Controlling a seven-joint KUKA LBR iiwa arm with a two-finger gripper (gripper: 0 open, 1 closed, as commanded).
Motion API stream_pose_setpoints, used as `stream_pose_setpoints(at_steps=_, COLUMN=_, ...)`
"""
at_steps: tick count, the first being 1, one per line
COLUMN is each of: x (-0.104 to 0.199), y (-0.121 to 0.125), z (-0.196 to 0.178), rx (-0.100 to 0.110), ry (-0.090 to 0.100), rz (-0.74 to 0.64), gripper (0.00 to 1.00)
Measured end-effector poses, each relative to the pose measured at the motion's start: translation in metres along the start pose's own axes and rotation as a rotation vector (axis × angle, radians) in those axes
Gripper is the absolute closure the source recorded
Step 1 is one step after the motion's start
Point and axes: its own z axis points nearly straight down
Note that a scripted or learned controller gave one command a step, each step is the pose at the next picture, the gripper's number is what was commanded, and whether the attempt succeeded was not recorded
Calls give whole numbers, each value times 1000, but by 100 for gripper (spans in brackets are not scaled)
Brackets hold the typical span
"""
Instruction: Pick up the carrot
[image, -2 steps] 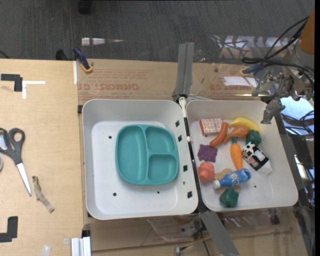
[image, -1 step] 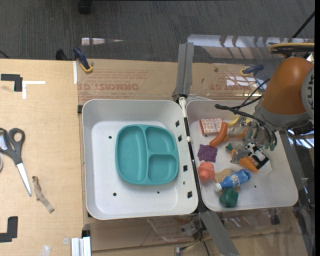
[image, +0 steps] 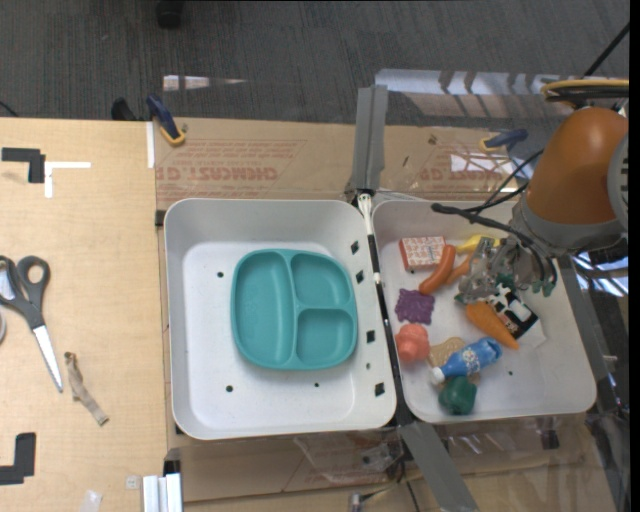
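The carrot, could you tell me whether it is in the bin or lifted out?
In the bin: the carrot lies flat on the right bin's floor, just below the pincer, among the other toys.

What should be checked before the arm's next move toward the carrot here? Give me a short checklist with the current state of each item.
1. Carrot in the right bin: ok.
2. Gripper over the carrot: ok, it hangs just above the carrot's upper end.
3. Carrot between the fingers: cannot tell.
4. Room around the carrot: not ok, a black-and-white item touches it, and the blue bottle lies close below.
5. Possible mix-up: not ok, a second orange piece lies nearby, beside the red-and-white card.
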Motion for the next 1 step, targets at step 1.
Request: stream_pose_setpoints(at_steps=1, x=22, y=63, z=-75, rx=0, ry=4, rz=192, gripper=100)
